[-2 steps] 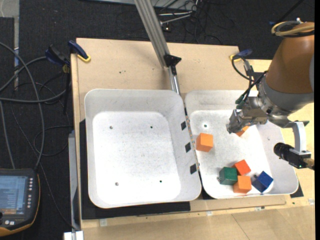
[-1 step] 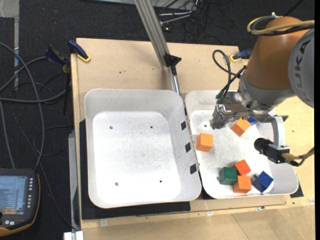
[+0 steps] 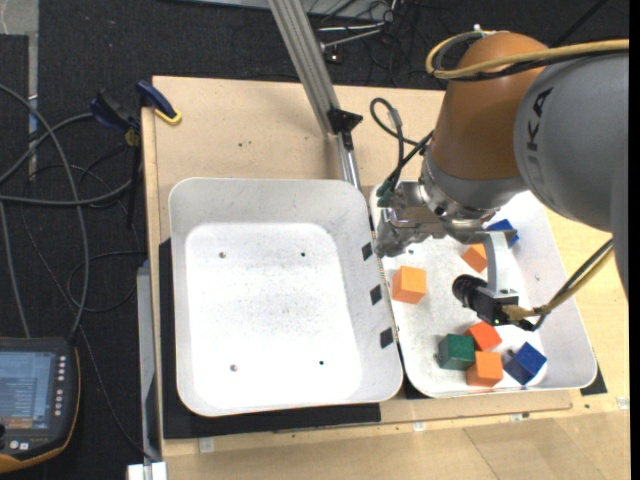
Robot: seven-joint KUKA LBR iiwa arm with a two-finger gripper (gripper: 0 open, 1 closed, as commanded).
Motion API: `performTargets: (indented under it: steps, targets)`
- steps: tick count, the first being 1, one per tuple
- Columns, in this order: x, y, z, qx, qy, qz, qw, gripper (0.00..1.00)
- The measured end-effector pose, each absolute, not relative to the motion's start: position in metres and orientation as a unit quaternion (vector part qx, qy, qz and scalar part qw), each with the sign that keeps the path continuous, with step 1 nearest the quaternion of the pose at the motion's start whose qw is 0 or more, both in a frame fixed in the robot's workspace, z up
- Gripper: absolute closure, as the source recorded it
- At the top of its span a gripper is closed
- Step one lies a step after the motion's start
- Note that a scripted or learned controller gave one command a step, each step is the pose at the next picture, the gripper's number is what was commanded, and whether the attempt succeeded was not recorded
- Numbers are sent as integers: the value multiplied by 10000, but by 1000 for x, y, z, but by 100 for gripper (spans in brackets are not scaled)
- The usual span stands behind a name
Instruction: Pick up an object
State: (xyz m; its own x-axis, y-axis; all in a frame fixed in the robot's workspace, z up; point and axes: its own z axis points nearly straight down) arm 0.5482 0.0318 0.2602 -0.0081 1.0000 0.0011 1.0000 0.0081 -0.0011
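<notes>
The gripper (image 3: 398, 230) is seen low over the right bin (image 3: 570, 363), by its upper left wall. Its state cannot be told. The nearest object, an orange cube (image 3: 409, 284), lies just below it in frame, apart from it.

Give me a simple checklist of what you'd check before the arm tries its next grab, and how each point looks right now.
1. Things available to pick: ok. The right bin holds an orange cube, a green block, a blue block and more.
2. An easy target standing apart: ok. The orange cube lies alone.
3. Crowded targets: not ok. The green block, the blue block and an orange block sit bunched together.
4. Gripper ready to grasp: cannot tell.
5. Gripper above a target: cannot tell; it is near the bin's left wall, up-view of the orange cube.
</notes>
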Motion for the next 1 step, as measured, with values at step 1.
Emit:
performTargets:
  steps: [1]
  targets:
    - [563, 83, 237, -7047, -7095, 3, 7, 100]
